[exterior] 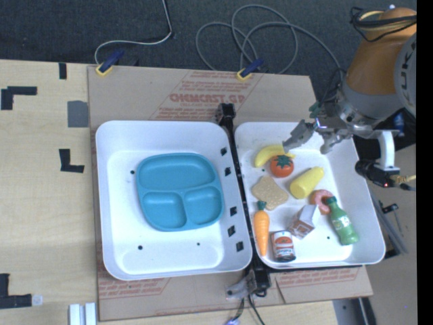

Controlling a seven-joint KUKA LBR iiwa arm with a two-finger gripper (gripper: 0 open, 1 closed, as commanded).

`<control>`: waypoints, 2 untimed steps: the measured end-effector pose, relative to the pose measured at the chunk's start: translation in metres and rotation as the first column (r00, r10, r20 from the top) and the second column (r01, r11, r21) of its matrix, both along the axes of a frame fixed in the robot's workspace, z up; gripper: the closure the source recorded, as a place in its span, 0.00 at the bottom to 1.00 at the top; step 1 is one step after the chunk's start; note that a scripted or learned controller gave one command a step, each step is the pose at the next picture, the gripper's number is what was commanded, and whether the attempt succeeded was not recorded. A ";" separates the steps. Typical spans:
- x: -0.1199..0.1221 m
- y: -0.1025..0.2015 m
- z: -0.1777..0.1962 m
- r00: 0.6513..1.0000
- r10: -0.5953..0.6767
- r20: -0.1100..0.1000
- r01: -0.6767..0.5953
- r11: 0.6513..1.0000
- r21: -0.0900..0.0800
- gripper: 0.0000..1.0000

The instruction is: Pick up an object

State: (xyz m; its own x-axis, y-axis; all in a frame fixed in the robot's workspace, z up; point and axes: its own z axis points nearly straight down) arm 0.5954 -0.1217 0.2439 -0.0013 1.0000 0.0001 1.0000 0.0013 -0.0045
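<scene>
on the tabletop, the right bin [365, 202] holds toy food; the gripper [313, 141] hovers above it, fingers spread wide, nothing picked up yet

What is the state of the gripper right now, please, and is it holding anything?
Gripper: open, fingers spread, holding nothing, poised over the right bin near the banana and tomato.

The single fixed camera looks down from above the tabletop [40, 181] at a slant, far enough back to take in both white bins [108, 141] side by side, the cardboard sheet [196, 97] under them and the dark floor [81, 12] with cables at the far edge.
</scene>
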 end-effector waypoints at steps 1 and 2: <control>0.039 0.012 -0.147 1.000 0.000 -0.004 0.000 1.000 0.001 0.00; 0.039 0.013 -0.139 1.000 0.002 -0.005 -0.002 1.000 0.002 1.00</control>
